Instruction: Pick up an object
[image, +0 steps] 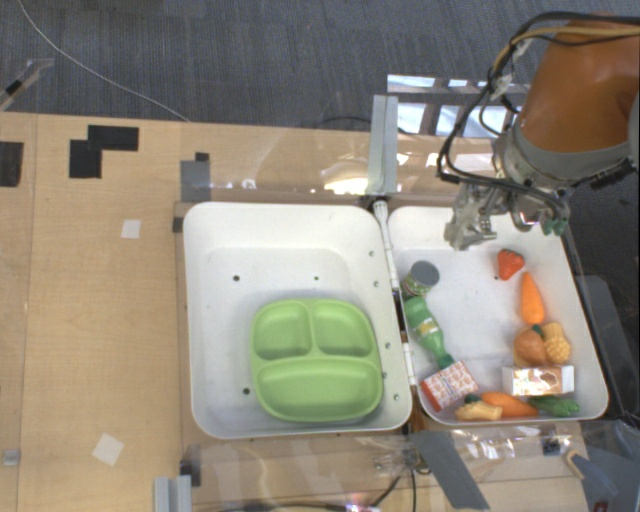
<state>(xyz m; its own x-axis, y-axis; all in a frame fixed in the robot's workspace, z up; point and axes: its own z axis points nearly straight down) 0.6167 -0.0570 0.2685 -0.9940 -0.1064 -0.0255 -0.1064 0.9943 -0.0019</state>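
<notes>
- At upper right, your hand (470, 232) hangs over the right bin's (470, 300) top edge; grip state can't be told.
- Lower in that bin lie a bottle (426, 330), strawberry (510, 263) and carrot (531, 297).

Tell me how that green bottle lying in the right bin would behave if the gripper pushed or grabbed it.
The green bottle lies on its side and looks round, so a push would probably roll it. Its surface looks smooth, likely plastic, so it may slip in a shallow pinch. It sits close to the right bin's left wall, which leaves little room on that side.
</notes>
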